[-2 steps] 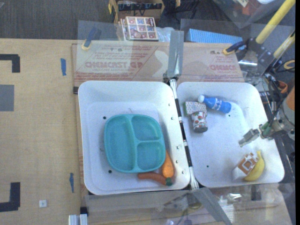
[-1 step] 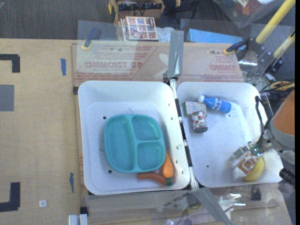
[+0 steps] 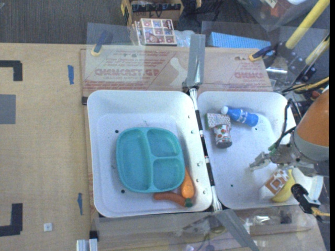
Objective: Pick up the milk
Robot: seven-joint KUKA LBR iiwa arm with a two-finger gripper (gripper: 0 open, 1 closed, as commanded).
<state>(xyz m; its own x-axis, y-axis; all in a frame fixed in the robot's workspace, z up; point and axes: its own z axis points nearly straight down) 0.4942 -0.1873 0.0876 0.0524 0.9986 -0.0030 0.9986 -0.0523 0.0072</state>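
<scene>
Two shallow white bins are sitting side by side on a pale wooden bench; the left bin is holding a teal divided plate with three compartments, and an orange carrot and a reddish sausage are lying just beside the plate's lower right corner; the right bin is holding a blue bottle with a white cap lying on its side near the far wall, a small box beside it, and a small can with a red-and-white label touching that box; the label's writing is too small to read. The milk, a small carton with an orange-and-white print, is lying near the right bin's near right corner, touching a yellow banana; its print cannot be read. The gripper is hovering over the right bin just beside the carton, reaching in from the right beneath the arm's orange band; its metal fingers are pointing left, and whether they are spread or closed cannot be told; nothing is showing between them. Behind the bins a cardboard sheet is bearing faint red lettering, too blurred to read with certainty; farther back a box with a checkered pattern of small pictures is standing in front of an open carton.
</scene>
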